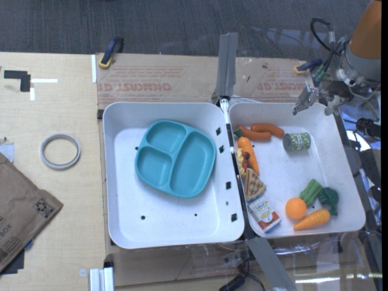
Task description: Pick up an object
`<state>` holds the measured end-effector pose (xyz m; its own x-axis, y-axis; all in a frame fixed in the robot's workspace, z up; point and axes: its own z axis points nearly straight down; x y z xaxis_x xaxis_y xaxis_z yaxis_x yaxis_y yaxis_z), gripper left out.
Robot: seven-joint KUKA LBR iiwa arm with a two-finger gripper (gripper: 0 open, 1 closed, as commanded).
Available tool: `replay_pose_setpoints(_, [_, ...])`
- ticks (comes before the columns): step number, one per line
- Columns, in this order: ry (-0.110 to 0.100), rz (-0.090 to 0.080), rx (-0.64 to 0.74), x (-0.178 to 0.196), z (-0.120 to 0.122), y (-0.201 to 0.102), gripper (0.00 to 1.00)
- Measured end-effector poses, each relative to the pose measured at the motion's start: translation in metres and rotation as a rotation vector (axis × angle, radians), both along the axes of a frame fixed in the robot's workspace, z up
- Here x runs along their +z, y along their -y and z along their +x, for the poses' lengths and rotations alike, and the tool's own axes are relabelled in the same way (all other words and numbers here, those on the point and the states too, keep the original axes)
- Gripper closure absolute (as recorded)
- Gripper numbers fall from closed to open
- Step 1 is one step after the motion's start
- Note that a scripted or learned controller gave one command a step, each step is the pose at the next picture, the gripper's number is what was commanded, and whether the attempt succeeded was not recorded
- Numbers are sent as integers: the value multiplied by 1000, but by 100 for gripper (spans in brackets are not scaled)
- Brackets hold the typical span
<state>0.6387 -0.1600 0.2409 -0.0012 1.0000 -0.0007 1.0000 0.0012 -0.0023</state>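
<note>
My gripper (316, 103) hangs over the far right corner of the right bin (350, 162), its fingers spread open with nothing between them. Just below it a green can (297, 141) lies on its side. Two red sausages (260, 132) lie to the can's left. Along the bin's left wall sit a carrot (245, 150), a waffle piece (253, 183) and a small carton (265, 214). At the near right are an orange (296, 208), a second carrot (312, 219) and green vegetables (319, 193).
A teal divided plate (176, 159) lies in the left bin (115, 180). On the bench to the left are a tape roll (60, 151) and a brown package (18, 214). A grey upright bar (228, 65) stands behind the bins' shared wall, on cardboard (157, 80).
</note>
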Motion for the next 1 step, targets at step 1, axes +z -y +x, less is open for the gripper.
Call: replay_pose_setpoints(1, [4, -1, 38, -148, 5, 6, 0])
